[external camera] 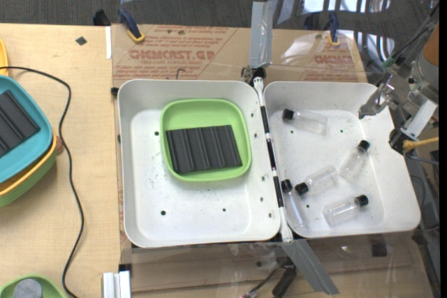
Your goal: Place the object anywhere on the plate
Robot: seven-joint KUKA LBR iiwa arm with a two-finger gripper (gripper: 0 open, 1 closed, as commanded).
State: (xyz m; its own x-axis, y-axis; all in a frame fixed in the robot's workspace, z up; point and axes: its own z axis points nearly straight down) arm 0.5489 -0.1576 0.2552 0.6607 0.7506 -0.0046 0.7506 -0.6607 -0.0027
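A green square plate (239,123) sits in the left bin (140,185), towards its back. A black ridged slab (202,149) lies flat on the plate and covers most of its floor. Several clear vials with black caps lie scattered in the right bin (391,216): one near the back (307,122), one at the right (353,162), one in the middle (318,180), one at the front (343,209). My gripper (370,107) hangs over the right bin's back right corner, tilted, well apart from the plate. I see nothing held in it.
A teal and yellow stack of dishes (24,143) stands on the wooden bench at the far left, with a black cable (70,171) running past it. Cardboard (181,49) lies behind the bins. Another vial (290,202) rests along the right bin's left wall.
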